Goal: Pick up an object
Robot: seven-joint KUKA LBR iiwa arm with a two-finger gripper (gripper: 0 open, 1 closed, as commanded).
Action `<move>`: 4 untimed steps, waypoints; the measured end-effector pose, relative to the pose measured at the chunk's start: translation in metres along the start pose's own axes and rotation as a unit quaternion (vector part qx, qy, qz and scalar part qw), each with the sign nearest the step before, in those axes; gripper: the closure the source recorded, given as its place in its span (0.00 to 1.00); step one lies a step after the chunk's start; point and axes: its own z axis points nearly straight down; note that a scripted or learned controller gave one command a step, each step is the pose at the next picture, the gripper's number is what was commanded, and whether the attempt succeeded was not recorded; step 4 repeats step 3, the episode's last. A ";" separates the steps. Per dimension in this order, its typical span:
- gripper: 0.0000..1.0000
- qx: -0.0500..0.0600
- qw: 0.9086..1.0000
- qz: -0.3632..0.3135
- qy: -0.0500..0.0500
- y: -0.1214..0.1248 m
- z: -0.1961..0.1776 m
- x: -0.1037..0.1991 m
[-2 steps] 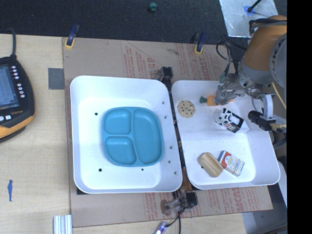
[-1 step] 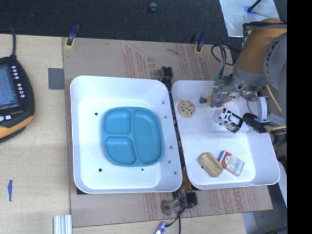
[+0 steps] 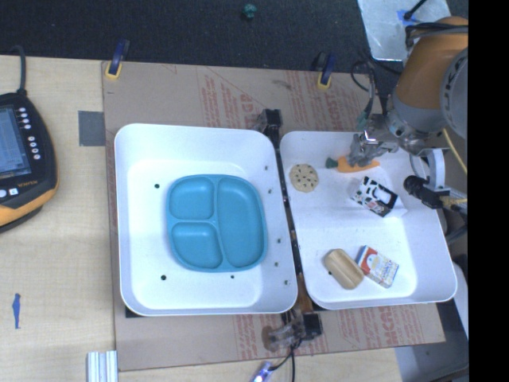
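The right bin [image 3: 429, 289] holds a round cookie [image 3: 303, 177], an orange carrot-like toy [image 3: 355, 164] near its far rim, a black-and-white carton [image 3: 374, 196], a tan bread-like block [image 3: 343, 268] and a small red, white and blue packet [image 3: 377, 267]. My gripper [image 3: 367, 151] hangs over the far part of that bin, right above the orange toy and touching or nearly touching it. The arm's orange band [image 3: 425, 62] rises behind it at the upper right.
The left bin [image 3: 135, 157] holds a blue divided plate [image 3: 216, 221]. A teach pendant [image 3: 20, 153] lies on the bench at the far left. Clamps [image 3: 117, 58] pin the cardboard sheet under both bins.
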 end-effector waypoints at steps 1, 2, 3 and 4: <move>0.00 0.002 1.000 0.000 0.000 0.000 0.015 -0.008; 0.00 0.000 1.000 0.001 0.000 0.000 0.007 -0.011; 0.00 0.003 1.000 0.001 0.000 -0.001 0.031 -0.021; 0.00 0.003 1.000 0.001 0.000 -0.001 0.031 -0.021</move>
